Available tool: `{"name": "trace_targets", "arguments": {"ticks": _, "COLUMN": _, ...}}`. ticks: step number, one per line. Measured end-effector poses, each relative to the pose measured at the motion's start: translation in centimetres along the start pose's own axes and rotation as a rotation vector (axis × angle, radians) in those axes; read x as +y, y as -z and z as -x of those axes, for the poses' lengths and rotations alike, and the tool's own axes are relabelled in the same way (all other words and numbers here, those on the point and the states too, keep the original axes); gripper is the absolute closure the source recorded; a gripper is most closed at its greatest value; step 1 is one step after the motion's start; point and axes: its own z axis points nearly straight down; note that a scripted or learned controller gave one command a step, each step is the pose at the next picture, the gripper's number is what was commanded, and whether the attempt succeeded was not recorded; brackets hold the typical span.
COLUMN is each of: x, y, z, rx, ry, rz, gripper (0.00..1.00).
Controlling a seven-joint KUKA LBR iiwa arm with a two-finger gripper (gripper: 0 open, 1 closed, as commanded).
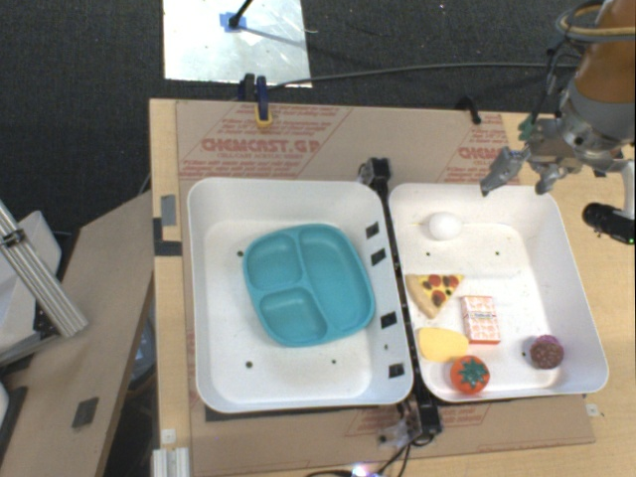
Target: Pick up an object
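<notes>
The arm (606,58) is cut off by the right and top edges, so most of it is outside the picture. The print on the small red and white box (480,319) is too small to read. The worktop (298,132) is cut at the bottom edge.

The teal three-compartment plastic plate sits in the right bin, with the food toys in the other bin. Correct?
Not quite. The camera view shows the teal three-compartment plastic plate in the left white bin; the food toys, such as the pizza slice, lie in the other bin.
</notes>
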Motion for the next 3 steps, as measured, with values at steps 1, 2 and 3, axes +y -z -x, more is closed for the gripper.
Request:
{"name": "trace_targets", "arguments": {"ticks": 1, "x": 0.2, "y": 0.7, "z": 0.0, "rx": -0.002, "ry": 0.002, "rz": 0.011, "gripper": 0.0}}
{"name": "trace_targets", "arguments": {"ticks": 2, "x": 0.3, "y": -5.5, "z": 0.3, "rx": -0.001, "ry": 0.0, "rz": 0.007, "gripper": 0.0}}
{"name": "trace_targets", "arguments": {"ticks": 3, "x": 0.9, "y": -10.9, "z": 1.1, "rx": -0.002, "ry": -0.001, "rz": 0.01, "gripper": 0.0}}
